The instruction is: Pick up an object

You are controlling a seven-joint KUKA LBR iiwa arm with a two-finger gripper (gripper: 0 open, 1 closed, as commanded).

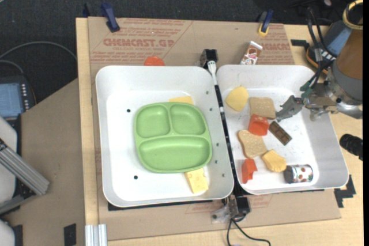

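Nothing has been lifted yet, as far as can be judged: every item in the right bin [323, 124] lies flat on the bin floor, and the pick is taken to be at its approach stage. The pincer [290, 108] is seen low over that bin's upper right part, its dark fingers parted and with no object between them. Just beside its tip lie a dark brown bar [281, 132], a toast slice [262, 106] and a red block [259, 125]; any of these may be the intended object, though which one cannot be told. Further off in the same bin a yellow lump [237, 98], a second toast piece [252, 143], an orange-yellow chunk [274, 161], a small red piece [248, 169] and a small can [298, 173] are found. The left bin [109, 124] carries a green divided tray [172, 136], with a yellow wedge [197, 181] at the tray's lower edge. The arm is cut off at the right edge, the wrist is tangled in cables, and whether the fingertips touch the bin floor is not resolved
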